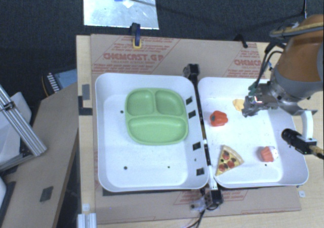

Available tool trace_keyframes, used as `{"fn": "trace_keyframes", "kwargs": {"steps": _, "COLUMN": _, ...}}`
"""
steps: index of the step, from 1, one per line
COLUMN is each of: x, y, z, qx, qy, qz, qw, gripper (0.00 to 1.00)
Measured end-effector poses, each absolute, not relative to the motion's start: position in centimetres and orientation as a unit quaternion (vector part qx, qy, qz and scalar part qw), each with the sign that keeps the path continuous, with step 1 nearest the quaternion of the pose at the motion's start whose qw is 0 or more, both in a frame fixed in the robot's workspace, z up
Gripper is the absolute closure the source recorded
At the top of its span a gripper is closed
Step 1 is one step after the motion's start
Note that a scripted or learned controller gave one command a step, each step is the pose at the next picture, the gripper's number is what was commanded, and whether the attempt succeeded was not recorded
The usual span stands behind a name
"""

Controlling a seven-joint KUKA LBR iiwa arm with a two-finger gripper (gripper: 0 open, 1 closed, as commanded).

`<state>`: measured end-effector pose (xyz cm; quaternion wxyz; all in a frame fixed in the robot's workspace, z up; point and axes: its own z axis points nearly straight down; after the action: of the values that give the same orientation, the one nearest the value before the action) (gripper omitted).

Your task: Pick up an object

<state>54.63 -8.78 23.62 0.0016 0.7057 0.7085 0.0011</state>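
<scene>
My gripper [251, 106] hangs over the right bin [291, 176], up at about one o'clock from the bin's middle, and I cannot tell from this angle how it is set; it is a dark cluster against the white floor. Nothing is visibly held in it, so I judge the pick not yet made.

Candidates, then. The small yellow piece [238, 104] lies just beside my gripper, at nine o'clock from it, close enough that it looks the likeliest target (though that is only my guess). The red pepper [218, 118] sits a little farther off, at about eight o'clock from the gripper, resting on the bin floor. The pizza slice [229, 159] lies down at six o'clock near the divider, and the red-and-white piece [267, 154] at about five o'clock.

Over in the left bin [109, 171], the green divided plate [156, 116] sits untouched.

All left to do: descend, close, lift.
</scene>
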Motion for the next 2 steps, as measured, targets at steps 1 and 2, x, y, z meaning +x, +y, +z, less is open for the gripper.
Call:
{"fn": "trace_keyframes", "kwargs": {"steps": 1, "x": 55.1, "y": -2.9, "z": 23.2, "qx": 0.704, "qy": 0.710, "qz": 0.0012, "qw": 0.000, "gripper": 1.00}}
{"fn": "trace_keyframes", "kwargs": {"steps": 2, "x": 54.4, "y": 3.4, "z": 22.6, "qx": 0.703, "qy": 0.711, "qz": 0.0012, "qw": 0.000, "gripper": 1.00}}
